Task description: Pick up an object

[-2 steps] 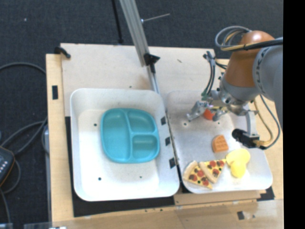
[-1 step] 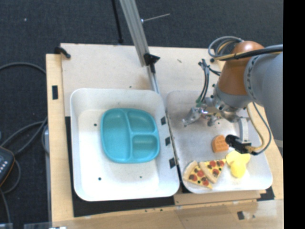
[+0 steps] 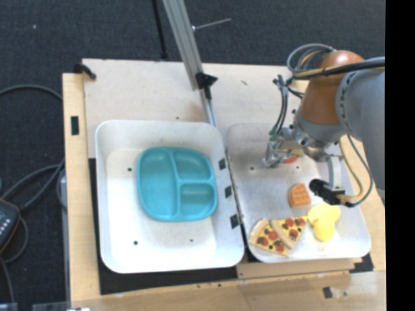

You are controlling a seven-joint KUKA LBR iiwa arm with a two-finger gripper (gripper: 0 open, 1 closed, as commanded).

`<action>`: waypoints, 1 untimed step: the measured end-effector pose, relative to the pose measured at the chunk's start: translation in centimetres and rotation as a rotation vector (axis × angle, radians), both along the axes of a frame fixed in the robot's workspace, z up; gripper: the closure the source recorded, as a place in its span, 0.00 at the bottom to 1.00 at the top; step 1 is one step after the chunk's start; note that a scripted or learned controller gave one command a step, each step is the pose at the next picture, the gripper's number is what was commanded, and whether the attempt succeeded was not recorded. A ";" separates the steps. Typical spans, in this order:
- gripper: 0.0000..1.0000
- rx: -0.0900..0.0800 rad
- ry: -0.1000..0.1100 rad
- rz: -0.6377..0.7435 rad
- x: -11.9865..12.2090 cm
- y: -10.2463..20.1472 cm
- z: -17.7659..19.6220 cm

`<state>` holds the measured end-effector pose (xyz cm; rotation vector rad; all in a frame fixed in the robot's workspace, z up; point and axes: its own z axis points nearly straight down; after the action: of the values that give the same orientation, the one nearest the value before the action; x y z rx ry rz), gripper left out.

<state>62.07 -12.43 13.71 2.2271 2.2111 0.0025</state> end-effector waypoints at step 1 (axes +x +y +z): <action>1.00 0.000 -0.002 0.004 0.6 -0.4 4.5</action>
<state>62.70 -12.84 18.25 2.2209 2.2145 0.0049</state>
